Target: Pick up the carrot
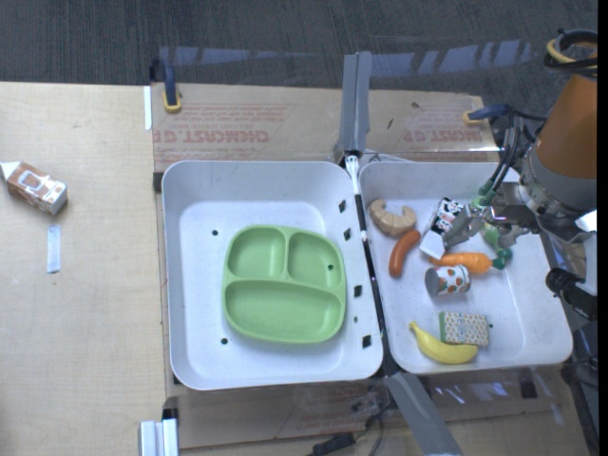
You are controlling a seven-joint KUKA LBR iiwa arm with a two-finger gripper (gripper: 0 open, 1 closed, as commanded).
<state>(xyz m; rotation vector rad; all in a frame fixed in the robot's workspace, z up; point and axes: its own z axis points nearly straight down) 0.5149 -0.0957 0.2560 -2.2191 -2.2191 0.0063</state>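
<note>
Bins (180, 255) number two (one carrot (468, 262), one banana (441, 346)); end effector (480, 218) grip state unclear.

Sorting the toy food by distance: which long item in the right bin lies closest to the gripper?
The carrot, orange with a green top, lies right beside the gripper. The sausage and banana lie farther off.

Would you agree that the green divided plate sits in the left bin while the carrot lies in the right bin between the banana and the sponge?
Not quite. The camera view shows the green divided plate in the left bin and the carrot in the right bin, but the carrot lies higher up, by the gripper, well apart from the banana and sponge.
</note>
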